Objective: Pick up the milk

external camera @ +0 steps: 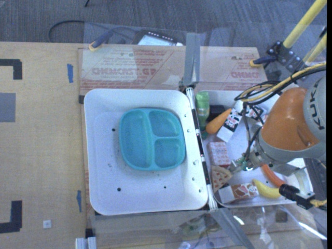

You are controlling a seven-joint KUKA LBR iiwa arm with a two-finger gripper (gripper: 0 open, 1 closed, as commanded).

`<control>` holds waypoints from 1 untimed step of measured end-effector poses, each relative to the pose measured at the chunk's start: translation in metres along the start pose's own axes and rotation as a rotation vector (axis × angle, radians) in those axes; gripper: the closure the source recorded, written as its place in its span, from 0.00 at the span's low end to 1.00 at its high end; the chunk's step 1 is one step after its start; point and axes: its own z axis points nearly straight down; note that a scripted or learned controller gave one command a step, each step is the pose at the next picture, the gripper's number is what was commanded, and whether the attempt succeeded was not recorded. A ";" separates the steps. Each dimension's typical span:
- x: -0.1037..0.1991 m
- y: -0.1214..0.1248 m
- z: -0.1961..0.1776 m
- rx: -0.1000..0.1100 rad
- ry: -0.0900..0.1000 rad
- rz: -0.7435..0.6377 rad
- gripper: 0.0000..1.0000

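Robotics lab, taped bench, floor cables

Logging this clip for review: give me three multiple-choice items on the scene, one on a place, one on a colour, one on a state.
1. Where does the divided plate lie?
A. In the left bin
B. In the right bin
C. On the floor

2. What colour is that plate?
A. Red
B. Blue-green
C. Black

3. How does the arm stand?
A. Over the left bin
B. Over the right bin
C. Off the bench, over the floor

Answers: 1 A, the plate sits mid-bin on the left; 2 B, its surface is teal throughout; 3 B, its orange band hangs above the food items there.
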 end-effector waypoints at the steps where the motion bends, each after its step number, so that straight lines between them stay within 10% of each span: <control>1: 0.067 0.011 -0.096 0.003 0.003 -0.209 1.00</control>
